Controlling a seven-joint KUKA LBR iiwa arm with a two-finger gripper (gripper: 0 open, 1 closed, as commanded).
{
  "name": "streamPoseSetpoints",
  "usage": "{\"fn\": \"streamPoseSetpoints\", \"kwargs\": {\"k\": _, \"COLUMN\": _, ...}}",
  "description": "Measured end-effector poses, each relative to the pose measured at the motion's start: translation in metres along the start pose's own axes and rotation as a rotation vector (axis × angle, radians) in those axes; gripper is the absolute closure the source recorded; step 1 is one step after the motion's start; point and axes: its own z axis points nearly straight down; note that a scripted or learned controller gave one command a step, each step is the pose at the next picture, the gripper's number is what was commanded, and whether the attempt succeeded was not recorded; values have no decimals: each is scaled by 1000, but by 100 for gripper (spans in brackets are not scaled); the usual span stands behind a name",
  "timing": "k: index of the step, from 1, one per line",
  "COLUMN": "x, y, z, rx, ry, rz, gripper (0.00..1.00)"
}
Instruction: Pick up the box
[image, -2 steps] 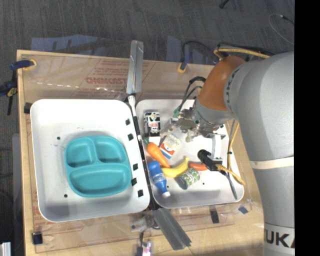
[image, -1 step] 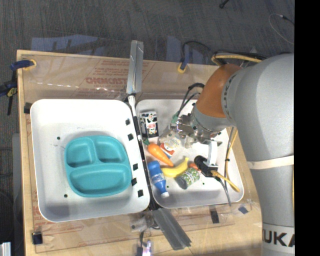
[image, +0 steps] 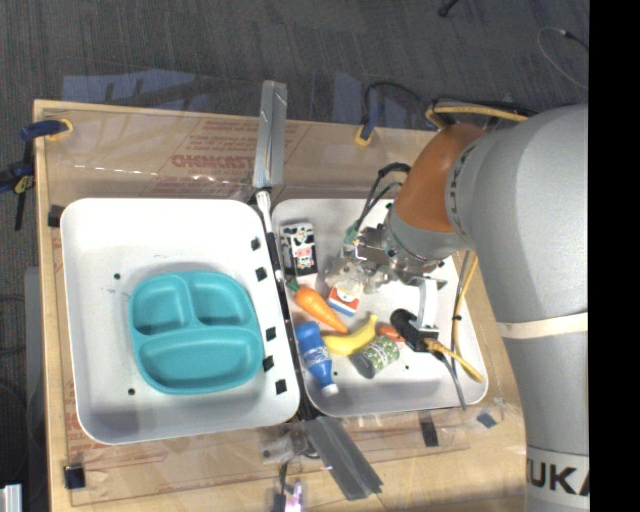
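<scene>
On the counter (image: 150, 130), two white bins are set side by side. Left bin (image: 90, 260): a teal divided tray (image: 192, 332) is seen lying flat in the middle. Right bin (image: 400, 395): several small things are crowded tog. A box w/ a black-and-white cow print (image: 298, 248) is stood at the far left corner, close to the bin wall and apart from the claw. Just near of it, an orange carrot (image: 318, 308) is laid at a slant, w/ a banana (image: 350, 338) touching its near end. A blue bottle (image: 314, 356) is laid left of the banana, cap toward the near side. A dark green can (image: 376, 355) is tipped over beside the banana's right end. A small white carton w/ red and orange print (image: 346, 292) is found betw. the carrot and the claw.

The claw (image: 362, 258) is lowered over the bin's middle, right of the box and just above the small carton; arm is reached in from the right. Whether its tips are spread or pressed tog. can't be told; nothing is seen pinched.
</scene>
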Motion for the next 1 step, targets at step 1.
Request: {"fn": "streamPoseSetpoints", "kwargs": {"k": 1, "x": 48, "y": 9, "z": -63, "rx": -1, "ry": -1, "rz": 112, "gripper": 100}}
